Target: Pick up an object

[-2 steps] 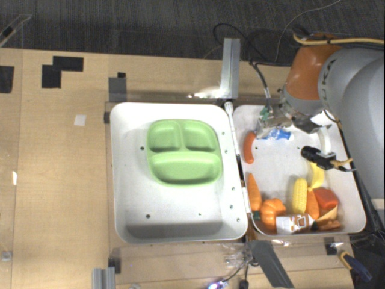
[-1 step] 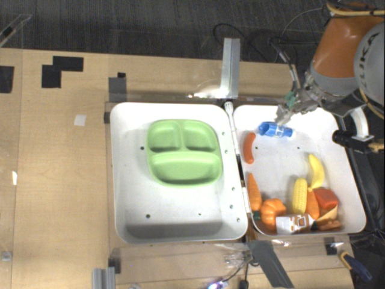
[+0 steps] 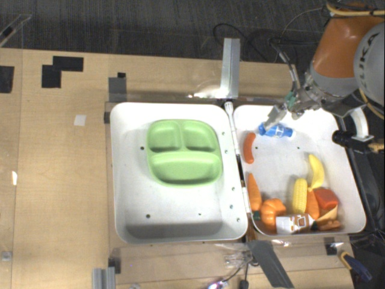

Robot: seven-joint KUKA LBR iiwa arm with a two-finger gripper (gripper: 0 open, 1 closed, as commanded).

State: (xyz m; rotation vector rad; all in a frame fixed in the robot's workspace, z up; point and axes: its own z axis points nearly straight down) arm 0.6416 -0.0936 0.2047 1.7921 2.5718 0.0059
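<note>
Gripper (image 3: 275,119) over blue bottle (image 3: 276,130) — right bin (image 3: 355,179), upper left.

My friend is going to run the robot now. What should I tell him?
Gripper: low over the far part of the right bin, right by the blue bottle. Whether it grips the bottle can't be told.
Right bin: hot dog, carrot, banana, corn, small pumpkin and more toy food along the near side.
Left bin: a green divided plate.
Done: nothing clearly lifted.
Left: grab one thing and raise it.
</note>
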